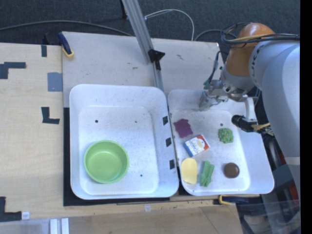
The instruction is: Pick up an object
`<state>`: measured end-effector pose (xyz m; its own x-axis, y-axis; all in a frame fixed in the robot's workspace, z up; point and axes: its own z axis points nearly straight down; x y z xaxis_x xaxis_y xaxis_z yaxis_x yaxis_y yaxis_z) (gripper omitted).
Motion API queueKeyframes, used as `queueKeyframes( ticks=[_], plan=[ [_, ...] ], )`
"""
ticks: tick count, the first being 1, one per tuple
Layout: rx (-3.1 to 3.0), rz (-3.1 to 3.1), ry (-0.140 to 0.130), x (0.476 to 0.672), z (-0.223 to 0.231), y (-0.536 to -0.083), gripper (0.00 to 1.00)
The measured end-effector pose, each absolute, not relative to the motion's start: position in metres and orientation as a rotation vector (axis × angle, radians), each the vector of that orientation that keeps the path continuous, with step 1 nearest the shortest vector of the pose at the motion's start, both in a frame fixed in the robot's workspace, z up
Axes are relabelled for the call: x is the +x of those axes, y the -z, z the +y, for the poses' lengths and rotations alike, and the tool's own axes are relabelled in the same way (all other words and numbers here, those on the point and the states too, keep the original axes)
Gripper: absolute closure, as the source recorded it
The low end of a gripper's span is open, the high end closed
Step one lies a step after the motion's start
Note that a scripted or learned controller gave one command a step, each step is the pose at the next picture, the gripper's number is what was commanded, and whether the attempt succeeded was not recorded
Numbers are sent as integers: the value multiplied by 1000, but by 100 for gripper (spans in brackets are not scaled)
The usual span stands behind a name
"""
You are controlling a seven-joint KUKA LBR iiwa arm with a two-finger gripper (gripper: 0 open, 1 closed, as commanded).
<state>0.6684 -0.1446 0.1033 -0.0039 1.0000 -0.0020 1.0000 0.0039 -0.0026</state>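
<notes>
- Two shallow white bins sit side by side on the bench; we see the left bin (78, 101) and the right bin (258, 179) from above at a slant.
- We find one green bowl (106, 161) standing upright in the near left part of the left bin.
- We count six objects in the right bin: a purple piece (183, 127) toward the far left, a small white carton (196, 145) just beside and nearer than it, a yellow piece (189, 170) and a green pod-shaped piece (206, 173) next to each other at the near edge, a brown ball (231, 170) to their right, and a green broccoli-like piece (225, 135) toward the middle right.
- We see the gripper (208, 101) over the far edge of the right bin, apart from every object there.
- We cannot tell from this view whether the tool is apart or together; no object is visible in it.
- We note the arm's orange band (246, 45) above the wrist, at the upper right.
</notes>
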Motion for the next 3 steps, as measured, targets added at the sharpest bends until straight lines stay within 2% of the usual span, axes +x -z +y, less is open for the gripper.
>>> queueKeyframes(
  ticks=[2, 3],
  plan=[
    [-2222, -2226, 4, 676, -154, -194, 100],
    [-2220, -2225, 3, 677, -153, -220, 100]
  ],
)
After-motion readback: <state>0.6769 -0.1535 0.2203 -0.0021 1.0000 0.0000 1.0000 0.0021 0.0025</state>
